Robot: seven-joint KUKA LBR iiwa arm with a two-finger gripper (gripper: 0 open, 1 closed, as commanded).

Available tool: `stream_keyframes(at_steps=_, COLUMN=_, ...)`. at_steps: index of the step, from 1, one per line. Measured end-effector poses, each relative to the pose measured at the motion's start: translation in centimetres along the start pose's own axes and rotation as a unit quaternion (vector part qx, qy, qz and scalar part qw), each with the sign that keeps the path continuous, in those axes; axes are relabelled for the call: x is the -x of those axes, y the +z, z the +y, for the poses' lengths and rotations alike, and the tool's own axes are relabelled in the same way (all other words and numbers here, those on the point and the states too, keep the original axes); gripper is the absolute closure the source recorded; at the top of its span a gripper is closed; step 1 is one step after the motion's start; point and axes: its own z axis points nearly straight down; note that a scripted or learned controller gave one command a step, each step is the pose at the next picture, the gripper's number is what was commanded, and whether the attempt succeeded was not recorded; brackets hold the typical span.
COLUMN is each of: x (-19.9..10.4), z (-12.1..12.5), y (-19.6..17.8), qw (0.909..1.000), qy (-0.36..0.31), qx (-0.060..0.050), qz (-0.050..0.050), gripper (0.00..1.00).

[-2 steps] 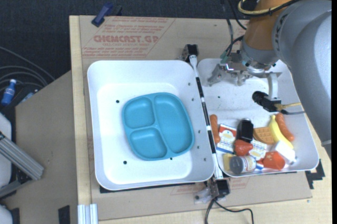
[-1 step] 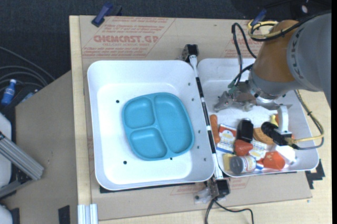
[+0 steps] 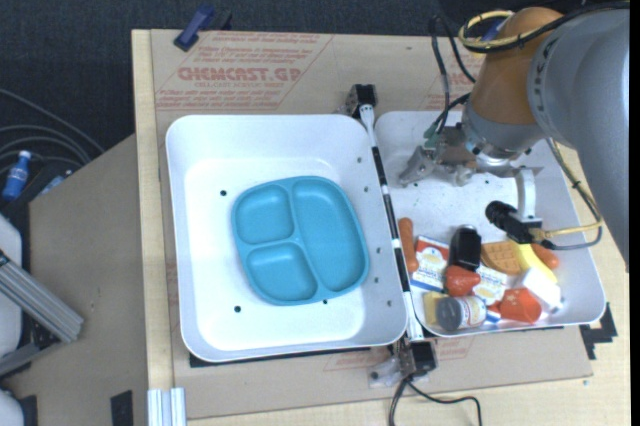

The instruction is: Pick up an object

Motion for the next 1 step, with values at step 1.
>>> stream_keyframes(at_steps=1, x=0.38, z=-5.06, y=0.05, qw=1.0, qy=0.001, qx=-0.002, qz=0.0, gripper=0.0)
